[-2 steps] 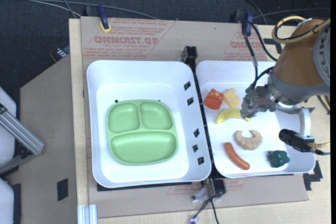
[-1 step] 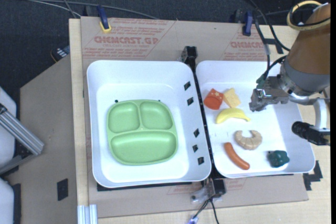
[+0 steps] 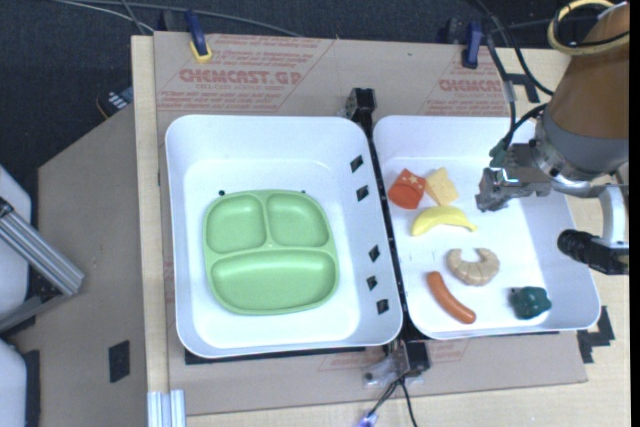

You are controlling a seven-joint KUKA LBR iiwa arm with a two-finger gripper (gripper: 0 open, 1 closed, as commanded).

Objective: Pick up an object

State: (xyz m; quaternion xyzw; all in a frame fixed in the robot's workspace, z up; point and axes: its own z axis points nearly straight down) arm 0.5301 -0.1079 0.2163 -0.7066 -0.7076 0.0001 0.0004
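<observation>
I saw the gripper (image 3: 492,193) hanging over the right bin (image 3: 560,260), but I could not tell how its jaws stood, and nothing showed between them. Just beside the jaws, toward the left bin (image 3: 190,215), lay the banana (image 3: 443,220), its long axis running roughly crosswise, curved. Close beyond it sat the cheese (image 3: 441,186) and tomato (image 3: 407,190). Below the jaws lay the shrimp (image 3: 473,265), then the sausage (image 3: 451,298), slanted, and the broccoli (image 3: 529,302). Farthest off was the green tray (image 3: 270,250).
</observation>
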